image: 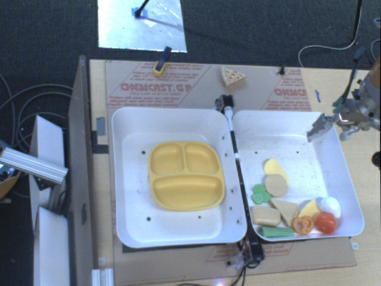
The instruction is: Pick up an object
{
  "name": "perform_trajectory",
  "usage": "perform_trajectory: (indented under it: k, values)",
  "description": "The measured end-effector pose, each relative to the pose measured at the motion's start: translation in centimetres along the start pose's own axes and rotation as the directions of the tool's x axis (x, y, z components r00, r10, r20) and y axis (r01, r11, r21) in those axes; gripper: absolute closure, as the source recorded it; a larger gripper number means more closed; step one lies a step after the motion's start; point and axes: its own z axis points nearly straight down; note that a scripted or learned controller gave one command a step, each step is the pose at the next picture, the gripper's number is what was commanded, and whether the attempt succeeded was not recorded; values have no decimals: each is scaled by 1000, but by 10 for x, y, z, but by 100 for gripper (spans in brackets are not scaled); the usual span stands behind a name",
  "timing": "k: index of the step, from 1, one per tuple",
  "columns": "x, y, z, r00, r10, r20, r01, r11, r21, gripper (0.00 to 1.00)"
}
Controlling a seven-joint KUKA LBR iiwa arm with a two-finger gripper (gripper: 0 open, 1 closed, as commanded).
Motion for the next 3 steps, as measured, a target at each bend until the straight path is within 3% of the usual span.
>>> perform_trajectory:
  k: [1,2,3]
  values:
    - [47,2,75,1000,-5,-3,5,1000,5,0]
    - [60,1,197,1000,1,-1,-1,1000,2,0]
    - [59,3,179,1000,1,-1,-1,1000,-4,100]
